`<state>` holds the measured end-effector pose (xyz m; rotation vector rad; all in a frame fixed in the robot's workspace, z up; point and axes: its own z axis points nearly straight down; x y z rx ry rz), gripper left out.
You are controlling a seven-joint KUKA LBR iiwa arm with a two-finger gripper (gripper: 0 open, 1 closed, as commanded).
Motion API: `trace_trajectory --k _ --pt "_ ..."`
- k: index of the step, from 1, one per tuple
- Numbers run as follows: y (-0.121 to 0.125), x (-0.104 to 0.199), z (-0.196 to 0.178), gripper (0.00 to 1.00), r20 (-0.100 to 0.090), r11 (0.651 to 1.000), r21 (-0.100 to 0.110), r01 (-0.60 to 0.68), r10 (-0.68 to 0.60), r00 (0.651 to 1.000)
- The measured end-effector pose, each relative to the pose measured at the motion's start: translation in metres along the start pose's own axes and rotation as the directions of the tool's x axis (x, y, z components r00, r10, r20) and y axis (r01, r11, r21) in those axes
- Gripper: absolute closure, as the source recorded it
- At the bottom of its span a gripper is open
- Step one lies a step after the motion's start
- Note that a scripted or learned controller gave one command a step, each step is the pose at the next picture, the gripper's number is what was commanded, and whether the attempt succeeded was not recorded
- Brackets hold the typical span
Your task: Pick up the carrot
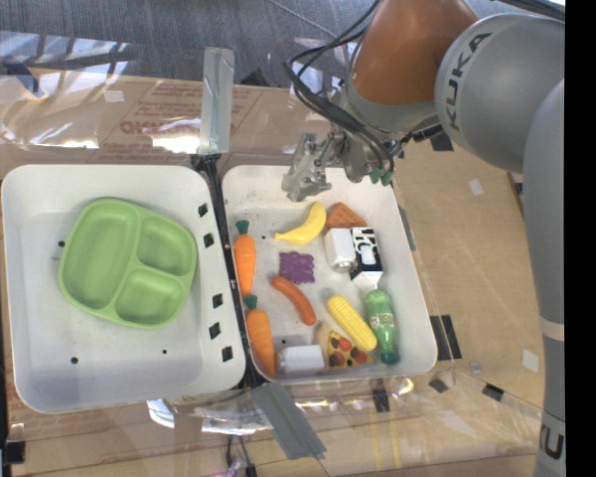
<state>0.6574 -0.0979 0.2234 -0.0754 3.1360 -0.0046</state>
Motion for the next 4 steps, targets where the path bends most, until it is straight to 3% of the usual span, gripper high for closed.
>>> trace_trajectory --k 1,2,3,4 --pt "0.033 0.026 -0.022 1.0 -0.003 0.993 -0.004 0.119 -0.119 0.993" --pt "0.046 0.008 -0.031 1.0 0.002 0.954 -0.002 0.299 -0.299 0.954" --pt "-0.006 0.0 -0.021 1.0 0.002 0.829 -0.001 0.559 -0.559 0.829" --pt "-0.004 -0.001 -0.029 1.0 0.004 0.768 0.0 0.641 -0.641 0.768"
